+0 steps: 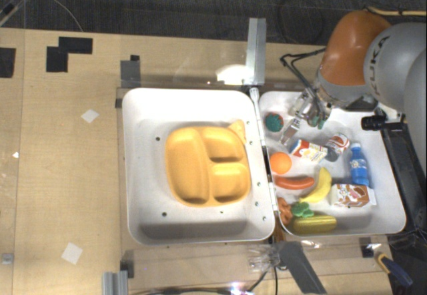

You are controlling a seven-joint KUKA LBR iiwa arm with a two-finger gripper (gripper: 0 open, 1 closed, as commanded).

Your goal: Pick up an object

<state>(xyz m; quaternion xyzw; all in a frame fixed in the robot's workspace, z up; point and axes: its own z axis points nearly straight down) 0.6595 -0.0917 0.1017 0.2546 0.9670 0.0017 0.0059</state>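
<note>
The gripper [300, 120] was seen over the back of the right bin [393, 213], near the green ball [273, 121]; whether its fingers were apart could not be told. Toys were crowded toward that bin's front edge. Bare floor was left behind the ball.

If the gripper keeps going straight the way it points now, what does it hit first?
The gripper points down-left in the right bin. Most likely it meets the bin floor between the green ball and the orange ball; depth is unclear.
</note>
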